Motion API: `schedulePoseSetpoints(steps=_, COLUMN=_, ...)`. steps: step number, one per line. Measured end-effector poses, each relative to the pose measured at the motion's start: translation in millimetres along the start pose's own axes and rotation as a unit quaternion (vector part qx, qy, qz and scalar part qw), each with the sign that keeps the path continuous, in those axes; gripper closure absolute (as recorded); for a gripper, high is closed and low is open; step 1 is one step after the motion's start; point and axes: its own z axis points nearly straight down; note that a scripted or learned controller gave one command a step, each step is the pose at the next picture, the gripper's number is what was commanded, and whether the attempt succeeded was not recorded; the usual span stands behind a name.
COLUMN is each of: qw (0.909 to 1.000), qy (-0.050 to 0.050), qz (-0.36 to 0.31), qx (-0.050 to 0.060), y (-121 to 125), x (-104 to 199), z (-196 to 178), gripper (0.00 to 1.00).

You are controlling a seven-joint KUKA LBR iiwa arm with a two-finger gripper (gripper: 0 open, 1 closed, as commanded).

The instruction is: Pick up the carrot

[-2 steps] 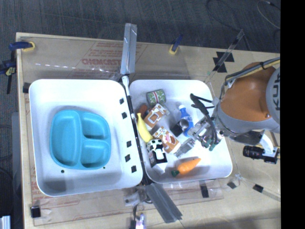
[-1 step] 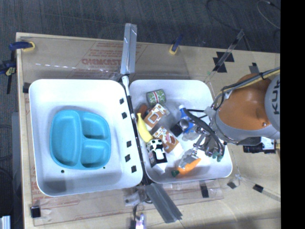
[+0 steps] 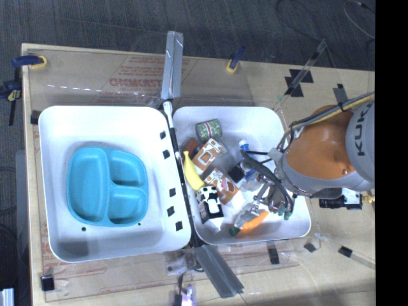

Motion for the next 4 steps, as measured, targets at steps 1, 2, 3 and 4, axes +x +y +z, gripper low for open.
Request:
schedulePoseSetpoints(steps=1, qw=1.0, qy=-0.001, qz=-0.003, qx=0.0, y=0, x=-1, z=-49, gripper=0.0)
schedulePoseSetpoints(steps=2, qw=0.9911, qy=-0.021, qz=-0.131, qx=0.003, y=-2, x=-13, z=22, gripper=0.0)
schedulePoseSetpoints(steps=3, qw=0.9895, qy=-0.002, qz=-0.144, qx=0.0, y=1, x=-1, z=-47, gripper=0.0)
schedulePoseSetpoints(steps=4, qw=0.9878, qy=-0.002, qz=-0.156, qx=0.0, y=1, x=-1, z=25, gripper=0.0)
